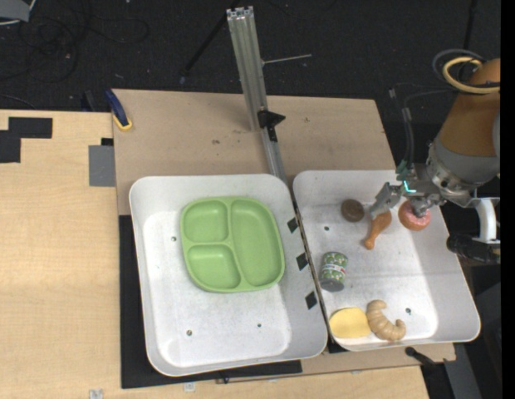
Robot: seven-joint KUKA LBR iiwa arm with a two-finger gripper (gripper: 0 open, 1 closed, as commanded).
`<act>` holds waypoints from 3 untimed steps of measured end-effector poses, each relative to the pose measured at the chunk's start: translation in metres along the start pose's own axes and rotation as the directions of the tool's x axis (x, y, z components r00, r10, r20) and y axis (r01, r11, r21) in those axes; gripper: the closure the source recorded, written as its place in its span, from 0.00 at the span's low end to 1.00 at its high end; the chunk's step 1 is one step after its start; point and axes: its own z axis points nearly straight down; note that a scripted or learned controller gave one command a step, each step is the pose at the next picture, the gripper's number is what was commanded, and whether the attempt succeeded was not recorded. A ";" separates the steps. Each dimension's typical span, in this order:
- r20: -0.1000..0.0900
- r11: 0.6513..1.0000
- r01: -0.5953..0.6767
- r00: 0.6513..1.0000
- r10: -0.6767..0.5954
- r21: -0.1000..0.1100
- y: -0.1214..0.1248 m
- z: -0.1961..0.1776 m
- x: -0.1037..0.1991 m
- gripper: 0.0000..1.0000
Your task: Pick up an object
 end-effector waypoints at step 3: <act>0.001 1.000 0.001 1.000 -0.001 -0.009 -0.007 0.101 0.005 0.00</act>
